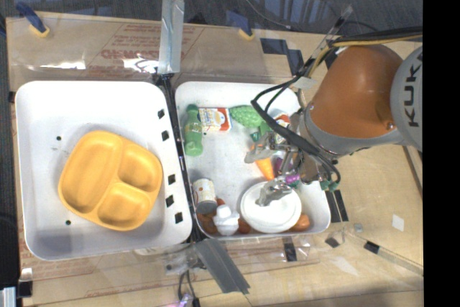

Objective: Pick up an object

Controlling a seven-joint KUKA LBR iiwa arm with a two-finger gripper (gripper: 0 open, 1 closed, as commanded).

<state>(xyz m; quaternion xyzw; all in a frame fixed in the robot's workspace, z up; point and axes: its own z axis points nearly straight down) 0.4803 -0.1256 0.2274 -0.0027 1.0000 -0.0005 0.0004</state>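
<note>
My gripper [277, 175] hangs low in the right bin [215, 93], under the arm's orange band. It is over the far rim of a white round bowl [273, 213] and right beside a small orange piece [264, 168]. Cables and the wrist hide what lies directly beneath it. In the same bin lie a green bottle [192, 130], a white packet with a red label [215, 118], a green leafy toy [246, 115], a small can [203, 192], a white bottle [226, 220] and an orange item [302, 222] by the near wall.
The left bin [36, 104] holds a yellow divided plate [109, 179]. A strip of grey tape [171, 36] runs up from the wall between the bins. The arm's body covers the right bin's far right corner.
</note>
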